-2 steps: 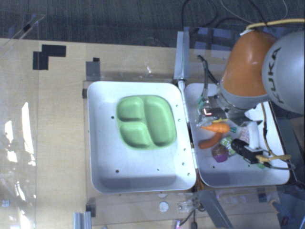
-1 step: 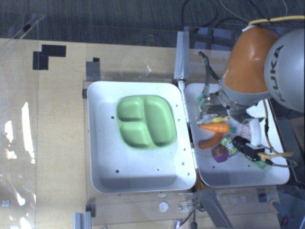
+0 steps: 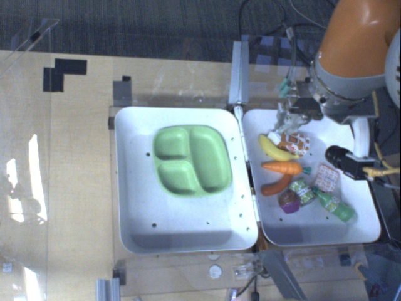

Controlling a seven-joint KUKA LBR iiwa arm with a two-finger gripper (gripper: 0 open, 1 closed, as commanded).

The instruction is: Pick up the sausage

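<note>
In the right bin [image 3: 369, 227], the sausage [image 3: 276, 185] lies well below the fingers [image 3: 285, 123].

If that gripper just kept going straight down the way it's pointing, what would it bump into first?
Most likely the banana or the small packet beside it: the gripper hangs right over them at the back of the right bin. Depth is hard to judge. The sausage lies nearer the front.

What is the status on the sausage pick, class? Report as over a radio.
Gripper low over right bin's far end, above banana. Sausage lying free, not held. Carrot tight beside it; purple item crowding the other side.
</note>
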